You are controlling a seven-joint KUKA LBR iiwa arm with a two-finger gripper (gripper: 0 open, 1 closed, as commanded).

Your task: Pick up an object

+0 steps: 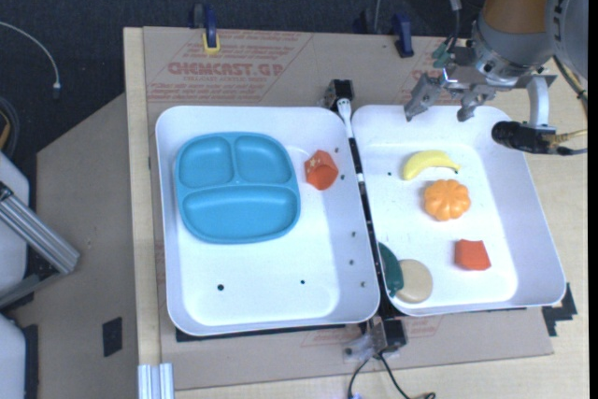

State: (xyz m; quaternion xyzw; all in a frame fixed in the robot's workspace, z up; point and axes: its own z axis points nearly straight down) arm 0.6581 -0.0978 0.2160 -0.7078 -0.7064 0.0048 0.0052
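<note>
Above the far edge of the right bin hangs the gripper, its two fingers spread apart with nothing between them. Below it inside this bin lie a yellow banana nearest the fingers, then an orange pumpkin-shaped toy just beside the banana, a red block nearer the front right, and a beige round piece touching a dark green piece at the front left corner. None of these sits directly under the fingers; the banana is near but apart. Across the divide, the left bin holds a blue divided plate and, just beside its right rim, a small red-orange object. Blue clamps grip the bench's cardboard sheet at the far edge.
</note>
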